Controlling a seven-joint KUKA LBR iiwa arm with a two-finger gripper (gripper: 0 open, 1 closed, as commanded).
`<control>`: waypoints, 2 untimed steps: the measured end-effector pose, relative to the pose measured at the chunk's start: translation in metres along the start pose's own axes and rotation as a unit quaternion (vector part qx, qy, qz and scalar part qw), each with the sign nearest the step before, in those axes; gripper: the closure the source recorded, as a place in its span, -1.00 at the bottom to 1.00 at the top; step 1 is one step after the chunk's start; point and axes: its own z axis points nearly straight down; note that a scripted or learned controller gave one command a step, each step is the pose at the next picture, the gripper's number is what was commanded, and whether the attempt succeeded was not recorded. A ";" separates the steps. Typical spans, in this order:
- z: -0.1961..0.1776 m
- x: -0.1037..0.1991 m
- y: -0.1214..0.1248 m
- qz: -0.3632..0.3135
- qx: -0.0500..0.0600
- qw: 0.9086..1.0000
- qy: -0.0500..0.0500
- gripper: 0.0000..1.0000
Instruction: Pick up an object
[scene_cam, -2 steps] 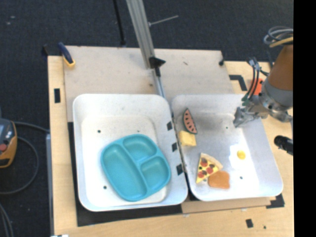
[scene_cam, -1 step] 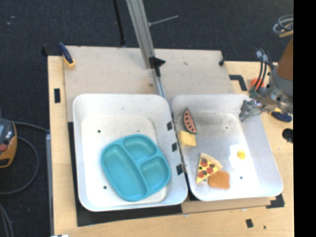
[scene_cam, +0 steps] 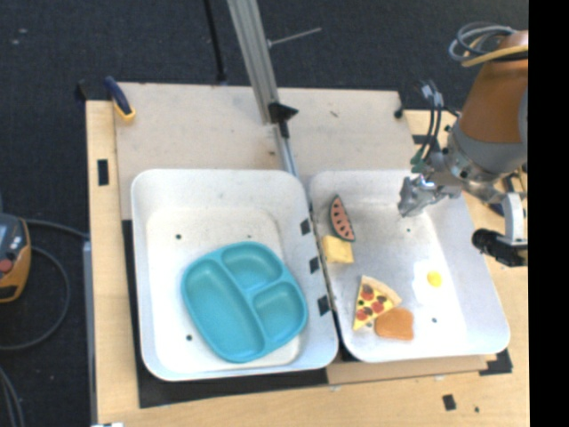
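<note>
A slanted view from above shows a pale wooden tabletop (scene_cam: 178, 132) carrying two shallow white bins side by side. The left bin (scene_cam: 151, 203) holds a turquoise divided plate (scene_cam: 244, 301) with three compartments, lying flat toward the bin's front. The right bin (scene_cam: 471, 301) holds several small toy foods. A watermelon slice (scene_cam: 342, 218), red with a dark rind, lies near the bin's left wall toward the back. Just in front of it, touching or nearly touching, sits a pale yellow block that looks like a piece of cheese (scene_cam: 338, 250). Further forward lies a pizza slice (scene_cam: 373, 302) with red toppings, and an orange rounded piece (scene_cam: 395, 326) rests against its lower right edge. A small yellow object (scene_cam: 434, 279) sits alone to the right of the pizza slice, apart from the other pieces.

The grey robot arm with its orange band (scene_cam: 493, 87) enters from the right. Its gripper (scene_cam: 414, 201) is over the back part of the right bin, well apart from all the toy foods, with nothing seen between its fingers. Whether the gripper is released or clenched cannot be told from this angle.

A slim metal post (scene_cam: 253, 47) rises at the back of the tabletop between the bins. A blue and yellow clamp (scene_cam: 119, 99) sits at the tabletop's back left corner.
</note>
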 end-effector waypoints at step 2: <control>-0.003 0.094 0.005 0.001 0.001 1.000 0.000 1.00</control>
